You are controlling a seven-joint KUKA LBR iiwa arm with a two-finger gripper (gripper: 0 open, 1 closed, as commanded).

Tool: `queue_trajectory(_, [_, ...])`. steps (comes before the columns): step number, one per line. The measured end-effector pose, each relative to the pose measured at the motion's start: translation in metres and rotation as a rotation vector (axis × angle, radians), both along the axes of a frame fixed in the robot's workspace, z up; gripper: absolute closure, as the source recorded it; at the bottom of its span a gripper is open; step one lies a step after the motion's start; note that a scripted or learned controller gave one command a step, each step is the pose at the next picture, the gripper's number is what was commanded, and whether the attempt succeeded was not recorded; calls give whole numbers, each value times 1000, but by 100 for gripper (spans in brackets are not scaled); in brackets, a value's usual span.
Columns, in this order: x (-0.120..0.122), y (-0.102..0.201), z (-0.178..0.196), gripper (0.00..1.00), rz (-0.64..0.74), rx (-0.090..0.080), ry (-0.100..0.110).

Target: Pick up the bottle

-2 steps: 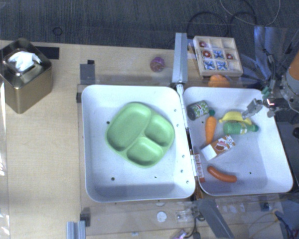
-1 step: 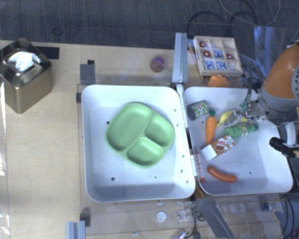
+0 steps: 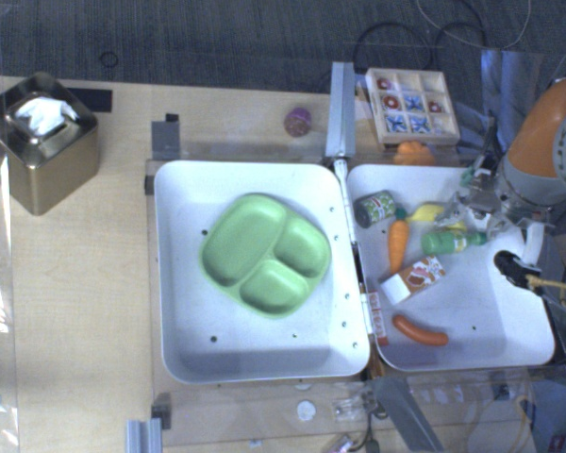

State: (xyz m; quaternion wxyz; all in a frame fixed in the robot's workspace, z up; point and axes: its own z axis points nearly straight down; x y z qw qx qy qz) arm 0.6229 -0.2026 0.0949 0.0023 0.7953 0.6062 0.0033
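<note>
Crowding bottle (image 3: pixel 453 242): carrot (image 3: pixel 397 243), can (image 3: pixel 375 207) | claw (image 3: pixel 478 208) above; grip unclear

The grey arm (image 3: pixel 547 149) enters from the right, orange band uppermost; the hand (image 3: pixel 474 206) points leftward and down.

A green sectioned tray (image 3: pixel 266 253) lies in my left white bin (image 3: pixel 184 347). My right bin (image 3: pixel 491 343) holds a small can (image 3: pixel 374 206), a carrot (image 3: pixel 397 243), a carton (image 3: pixel 413 279) and a sausage (image 3: pixel 420 330). On the counter (image 3: pixel 85 300): a tissue box (image 3: pixel 41 140), a purple ball (image 3: pixel 298 121) and a tic-tac-toe board (image 3: pixel 410 105).
</note>
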Motion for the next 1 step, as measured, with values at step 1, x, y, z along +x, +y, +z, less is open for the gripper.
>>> queue_trajectory(1, [-22, 27, -7, 0, 51, -2, 0])
